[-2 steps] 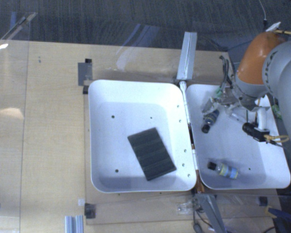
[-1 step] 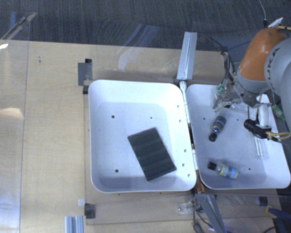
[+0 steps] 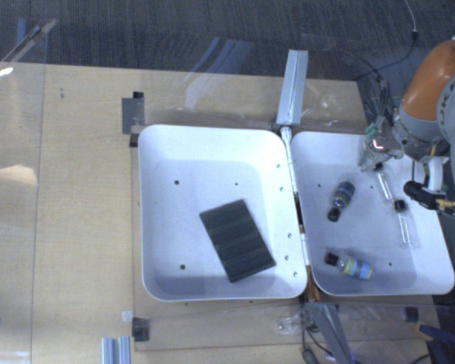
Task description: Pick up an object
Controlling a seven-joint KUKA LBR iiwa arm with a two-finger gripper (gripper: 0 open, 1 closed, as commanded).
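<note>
The right bin [image 3: 318, 158] holds a small dark bottle [image 3: 340, 201] lying near its middle and a clear bottle with a black cap and a yellow-blue label [image 3: 350, 265] lying by its front wall. In the left bin [image 3: 159, 150] a black ribbed rectangular pad [image 3: 237, 240] lies flat and turned at an angle. My gripper [image 3: 394, 207] hangs over the right part of the right bin, to the right of the dark bottle. It is open, its thin metal fingers [image 3: 384, 186] spread apart with nothing between them.
The grey arm with its orange band [image 3: 432, 82] comes in over the right bin's far right corner. A metal bracket [image 3: 292, 89] stands behind the seam between the bins. The wooden bench top [image 3: 61, 203] stretches to the left.
</note>
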